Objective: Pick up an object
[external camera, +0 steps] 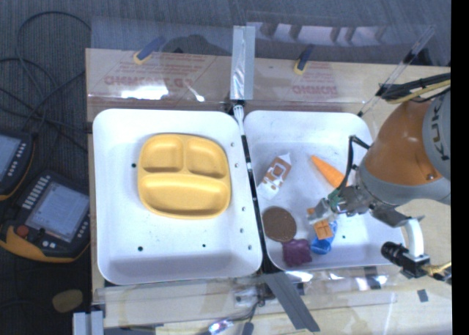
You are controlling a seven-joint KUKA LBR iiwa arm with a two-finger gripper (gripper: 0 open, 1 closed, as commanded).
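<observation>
We see a purple block (pixel 297 251) just beside the brown disc (pixel 279 223); gripper (pixel 322 212), grip state unclear, hovers just right of that disc.

The arm (pixel 410 154) enters over the right bin's (pixel 293 124) right wall, orange band uppermost. Its gripper (pixel 322 212) points down-left, low inside that bin near the front wall.
</observation>
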